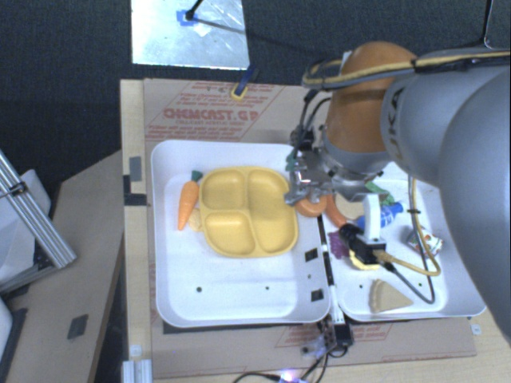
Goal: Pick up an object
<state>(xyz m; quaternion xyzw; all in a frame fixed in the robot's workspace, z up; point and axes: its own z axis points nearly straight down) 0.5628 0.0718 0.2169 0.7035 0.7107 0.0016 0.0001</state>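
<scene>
My gripper hangs over the divider between the two bins, at the right rim of the yellow divided plate. Just below and right of it an orange rounded object lies at the left edge of the right bin. An orange carrot with a green top rests in the left bin, against the plate's left side. The arm's bulk hides much of the right bin's far half.
In the right bin lie a tan wedge, a purple piece, a white and blue bottle-like item and something green. A cardboard sheet lies beneath the bins, with a metal plate behind it.
</scene>
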